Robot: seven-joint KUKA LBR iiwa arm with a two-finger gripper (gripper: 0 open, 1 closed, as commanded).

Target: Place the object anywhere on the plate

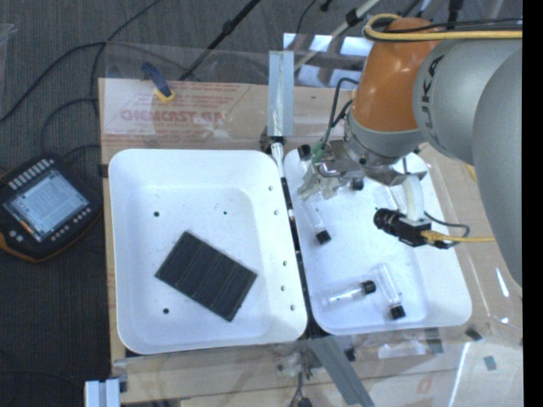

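Note:
A dark ribbed rectangular plate [206, 275] lies flat in the left bin [136, 176], turned at an angle. Three small clear vials with black caps lie in the right bin [445, 299]: one [319, 224] near its left wall, one [352, 292] toward the front, and one [391, 298] beside that. My gripper [327, 182] hangs over the back left part of the right bin, just behind the first vial. The wrist blocks the view of its tips, and I see nothing held in it.
The grey arm with its orange band [394, 66] covers the back right of the right bin. A black cable fitting [399, 225] with a yellow lead hangs over that bin. A handheld controller [42, 203] lies left of the bench.

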